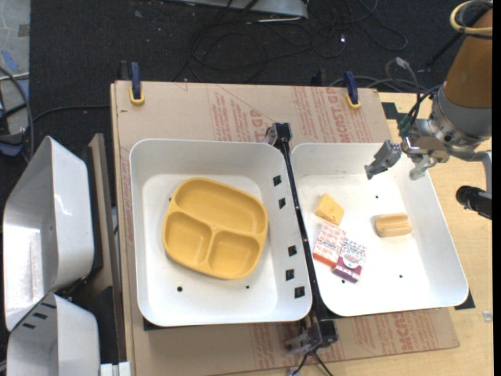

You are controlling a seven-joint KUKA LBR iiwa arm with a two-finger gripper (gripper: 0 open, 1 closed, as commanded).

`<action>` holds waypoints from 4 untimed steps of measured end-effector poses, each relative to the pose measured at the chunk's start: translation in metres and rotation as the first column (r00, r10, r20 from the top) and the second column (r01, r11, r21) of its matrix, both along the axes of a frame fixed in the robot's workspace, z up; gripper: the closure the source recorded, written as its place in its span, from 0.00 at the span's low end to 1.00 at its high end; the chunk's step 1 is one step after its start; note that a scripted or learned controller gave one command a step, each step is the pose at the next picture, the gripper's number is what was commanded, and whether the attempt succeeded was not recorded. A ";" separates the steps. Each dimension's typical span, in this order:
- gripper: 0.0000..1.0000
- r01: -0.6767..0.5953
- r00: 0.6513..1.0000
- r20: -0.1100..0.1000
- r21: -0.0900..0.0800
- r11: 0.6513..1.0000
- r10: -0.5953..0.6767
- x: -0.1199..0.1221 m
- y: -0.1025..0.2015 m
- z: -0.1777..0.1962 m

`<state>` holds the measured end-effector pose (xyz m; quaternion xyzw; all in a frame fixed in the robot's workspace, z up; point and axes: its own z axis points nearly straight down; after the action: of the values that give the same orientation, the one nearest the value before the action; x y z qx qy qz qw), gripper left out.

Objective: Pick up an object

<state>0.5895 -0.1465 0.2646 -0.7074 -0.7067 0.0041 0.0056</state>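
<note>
A yellow plastic divided tray (215,227) lies in the left white bin (149,288). In the right white bin (438,288) lie a yellow cheese wedge (329,208), tan bread roll (393,225) and two small packets (339,251). The gripper (401,163) hangs spread and empty over that bin's far edge.

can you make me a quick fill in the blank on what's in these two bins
1. The yellow tray lies in the ____ bin.
2. The tray has ____ compartments.
3. The cheese wedge, the bread roll and the snack packets lie in the ____ bin.
4. The gripper hangs above the right bin's ____ edge.

Missing words: left; three; right; far
</note>
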 end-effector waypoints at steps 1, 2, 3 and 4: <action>0.00 -0.002 1.000 0.011 -0.002 1.000 0.003 0.002 0.000 0.006; 0.00 0.000 1.000 0.005 -0.001 1.000 0.000 0.006 0.000 -0.059; 0.00 0.000 1.000 0.006 -0.001 1.000 0.000 0.004 0.001 -0.105; 0.00 0.000 1.000 0.006 -0.001 1.000 0.000 0.000 0.003 -0.151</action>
<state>0.5893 -0.1430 0.1133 -0.7075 -0.7067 0.0021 0.0032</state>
